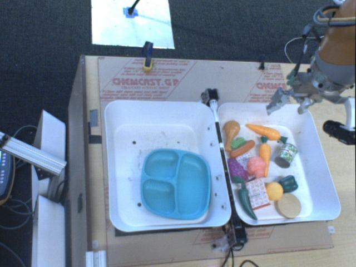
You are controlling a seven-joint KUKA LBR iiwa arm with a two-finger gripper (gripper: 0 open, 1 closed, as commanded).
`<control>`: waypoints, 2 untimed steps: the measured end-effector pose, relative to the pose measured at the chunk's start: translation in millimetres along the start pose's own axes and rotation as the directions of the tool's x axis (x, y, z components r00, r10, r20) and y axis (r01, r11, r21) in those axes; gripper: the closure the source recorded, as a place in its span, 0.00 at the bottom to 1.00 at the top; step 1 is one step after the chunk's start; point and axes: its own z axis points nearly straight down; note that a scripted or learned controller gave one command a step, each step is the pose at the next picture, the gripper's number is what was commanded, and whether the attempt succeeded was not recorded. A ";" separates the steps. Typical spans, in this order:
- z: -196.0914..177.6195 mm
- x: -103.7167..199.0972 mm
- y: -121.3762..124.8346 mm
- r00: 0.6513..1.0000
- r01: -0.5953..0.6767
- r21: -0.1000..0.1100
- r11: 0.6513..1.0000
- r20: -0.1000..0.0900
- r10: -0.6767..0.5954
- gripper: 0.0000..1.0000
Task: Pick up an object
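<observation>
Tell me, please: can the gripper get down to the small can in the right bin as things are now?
Probably yes. The gripper is open above the far rim of the right bin, and the can lies below it with nothing on top. An orange carrot lies close on the can's left, which could crowd one finger.

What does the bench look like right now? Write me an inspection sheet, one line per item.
Surface: bench covered by printed cardboard, bearing left bin and right bin side by side.
Job's things: right bin holds toy food: carrot, pear, grapes, lemon, can, a carton and more.
Clutter: blue tray with compartments lies in the left bin.
Grippers: gripper hangs over the right bin's far edge, its fingers spread and holding nothing.
Cables: loops run along the arm; wires at the floor's left edge.
Surroundings: dark carpet, white sheet beyond the bench.
</observation>
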 end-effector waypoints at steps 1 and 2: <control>162.2 4.1 -19.7 1.000 -0.001 -0.002 1.000 -0.001 0.001 0.00; 183.7 1.8 -26.4 1.000 -0.001 -0.003 1.000 0.000 0.001 0.00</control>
